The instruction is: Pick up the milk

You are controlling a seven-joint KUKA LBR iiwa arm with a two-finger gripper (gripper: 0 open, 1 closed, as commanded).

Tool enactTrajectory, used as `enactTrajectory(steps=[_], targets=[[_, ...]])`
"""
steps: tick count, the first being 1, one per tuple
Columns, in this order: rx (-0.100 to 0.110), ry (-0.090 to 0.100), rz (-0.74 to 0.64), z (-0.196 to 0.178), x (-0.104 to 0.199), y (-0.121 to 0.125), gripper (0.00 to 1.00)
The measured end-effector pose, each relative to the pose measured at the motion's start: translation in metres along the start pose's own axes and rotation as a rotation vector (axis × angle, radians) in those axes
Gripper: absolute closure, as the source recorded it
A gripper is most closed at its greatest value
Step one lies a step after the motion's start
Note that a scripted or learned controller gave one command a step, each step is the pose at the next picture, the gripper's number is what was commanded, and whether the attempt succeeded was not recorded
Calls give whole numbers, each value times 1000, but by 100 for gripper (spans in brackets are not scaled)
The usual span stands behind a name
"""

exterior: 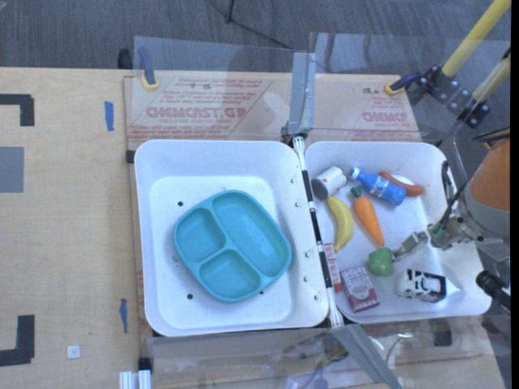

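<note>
Though plainly in view at the right of the frame, impossible to tell whether open or closed: gripper (411,246), low over the right bin (318,160), tip just beside a round green fruit (379,262). Just below it, toward the frame's lower right, milk (422,284): small white carton with black patches, resting on the bin floor, near the gripper. Further left, red box (358,288), carrot (369,220), banana (340,221)

You're looking at a robotics lab, plywood desk (65,217) with black and blue tape markers at left, two white bins (154,168) centre, grey carpet (97,6) and cables along the top, yellow-handled clamps (478,31) upper right
</note>
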State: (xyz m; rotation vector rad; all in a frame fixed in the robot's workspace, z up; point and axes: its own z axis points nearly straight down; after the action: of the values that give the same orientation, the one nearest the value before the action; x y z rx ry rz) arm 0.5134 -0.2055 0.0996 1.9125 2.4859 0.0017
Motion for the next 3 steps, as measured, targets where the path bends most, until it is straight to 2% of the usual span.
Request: enactTrajectory(steps=[1, 2, 3], targets=[[-7, -3, -452, 11, -9, -34, 0], [-6, -4, -22, 11, 24, -25, 0], [3, 1, 307, -169, 11, -30, 0]])
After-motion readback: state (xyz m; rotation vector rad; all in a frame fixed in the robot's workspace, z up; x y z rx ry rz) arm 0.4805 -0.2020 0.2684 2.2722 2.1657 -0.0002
